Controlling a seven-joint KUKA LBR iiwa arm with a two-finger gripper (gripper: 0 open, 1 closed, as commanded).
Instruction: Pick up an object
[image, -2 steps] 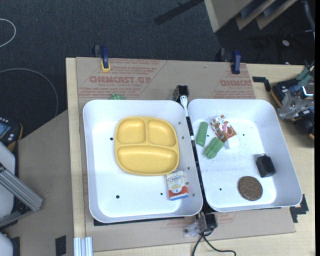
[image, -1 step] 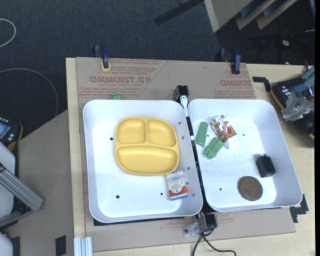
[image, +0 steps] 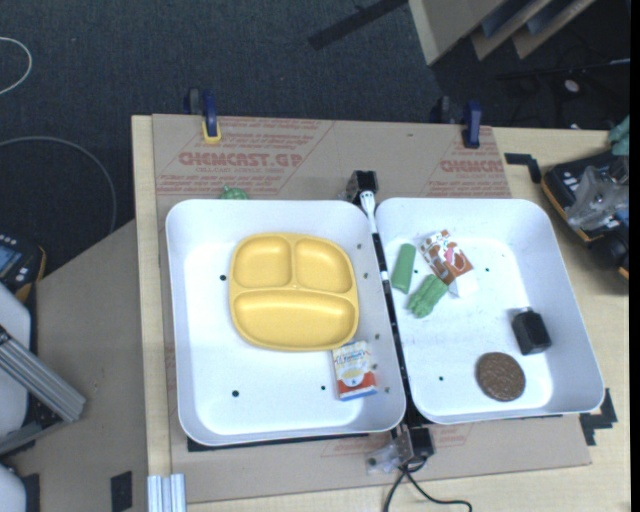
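Resting: yellow tray (image: 294, 292) left bin (image: 190, 330) | brown disc (image: 499, 377) right bin (image: 560, 300)

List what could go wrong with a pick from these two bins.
The two green pieces touch each other and the snack packet, so a grab may drag several. The brown disc lies flat, hard to pinch. The small carton sits against the yellow plate, so a finger could hit the rim.
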